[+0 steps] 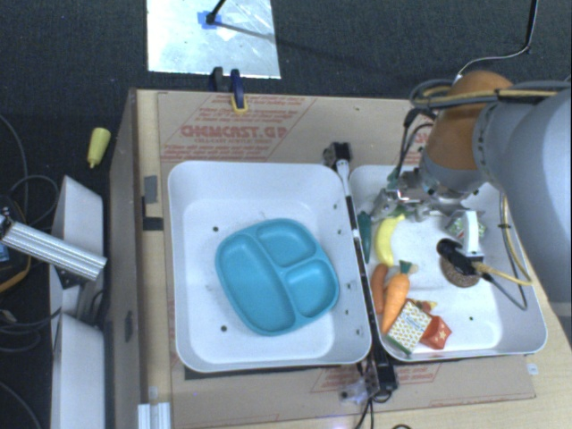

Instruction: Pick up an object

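Gripper (399, 202): low beside the banana's (386, 239) far tip.
Banana axis: points from gripper toward the carrots (391, 295).
Grip: opening cannot be told; nothing visibly held.

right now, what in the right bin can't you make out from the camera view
Hidden: the far corner of the right bin, under the arm in the camera view.
Blurred: the gripper, so whether it touches the banana is unclear.
Too small: the print on the patterned box.
Partly covered by the arm: the green-and-white item, not identifiable.
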`<action>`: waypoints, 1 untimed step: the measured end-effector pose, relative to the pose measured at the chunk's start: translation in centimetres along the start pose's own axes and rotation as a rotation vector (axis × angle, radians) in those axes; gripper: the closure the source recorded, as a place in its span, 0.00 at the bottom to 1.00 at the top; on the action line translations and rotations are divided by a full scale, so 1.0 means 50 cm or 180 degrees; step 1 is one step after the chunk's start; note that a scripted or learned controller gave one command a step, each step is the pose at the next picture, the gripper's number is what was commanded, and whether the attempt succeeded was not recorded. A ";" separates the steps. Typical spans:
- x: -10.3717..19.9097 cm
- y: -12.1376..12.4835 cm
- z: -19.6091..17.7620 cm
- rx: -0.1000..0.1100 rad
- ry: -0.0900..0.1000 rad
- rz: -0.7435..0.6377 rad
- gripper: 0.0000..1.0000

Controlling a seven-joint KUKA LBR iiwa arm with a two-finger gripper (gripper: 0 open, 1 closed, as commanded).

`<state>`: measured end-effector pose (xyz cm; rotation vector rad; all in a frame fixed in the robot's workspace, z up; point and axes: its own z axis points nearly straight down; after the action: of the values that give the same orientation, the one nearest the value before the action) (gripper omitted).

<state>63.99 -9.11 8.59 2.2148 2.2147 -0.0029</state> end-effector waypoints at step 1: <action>0.004 0.002 -0.022 -0.0006 0.0013 -0.0006 1.00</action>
<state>64.10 -8.91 9.68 2.2138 2.2179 0.0036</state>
